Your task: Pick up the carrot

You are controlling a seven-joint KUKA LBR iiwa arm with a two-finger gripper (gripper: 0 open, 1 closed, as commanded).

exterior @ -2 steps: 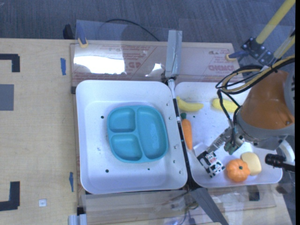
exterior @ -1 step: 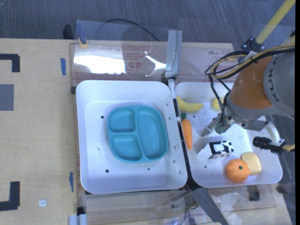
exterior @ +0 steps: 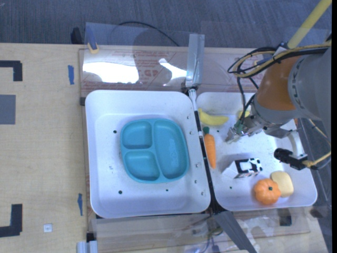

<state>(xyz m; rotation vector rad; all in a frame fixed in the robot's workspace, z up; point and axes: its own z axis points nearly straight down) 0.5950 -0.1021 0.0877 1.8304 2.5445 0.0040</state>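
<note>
The carrot is orange with a small green top and lies lengthwise along the left wall of the right bin. My gripper hangs over the upper middle of that bin, a short way right of the carrot's top end and apart from it. Nothing shows between its fingers.
A yellow banana lies just above the carrot. A black-and-white object, an orange fruit and a pale yellow fruit sit lower in the right bin. The left bin holds a teal divided plate.
</note>
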